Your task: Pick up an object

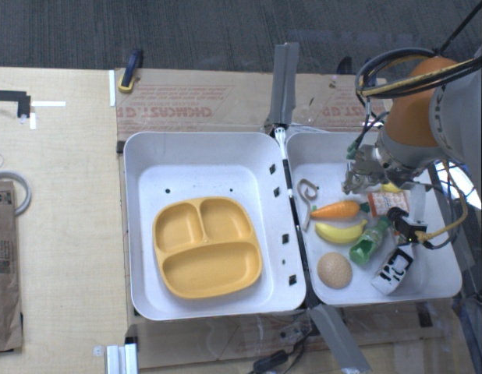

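My gripper (pixel 355 179) hangs low over the back of the right bin (pixel 444 287), just above and to the right of an orange carrot (pixel 334 209). A yellow banana (pixel 340 231) lies under the carrot, with a green bottle (pixel 368 240) to its right. A beige round ball (pixel 334 270) and a white box with black marks (pixel 392 269) sit near the front. A red-and-white packet (pixel 384 202) and a small yellow piece (pixel 391 187) lie partly hidden beneath the wrist. A metal clip (pixel 307 191) rests by the left wall.
The left bin (pixel 139 209) holds a yellow divided plate (pixel 207 245). A grey post (pixel 285 84) rises behind the wall between the bins. Cables loop around the arm (pixel 416 115) at the right. Brown paper (pixel 3 263) lies at the bench's left edge.
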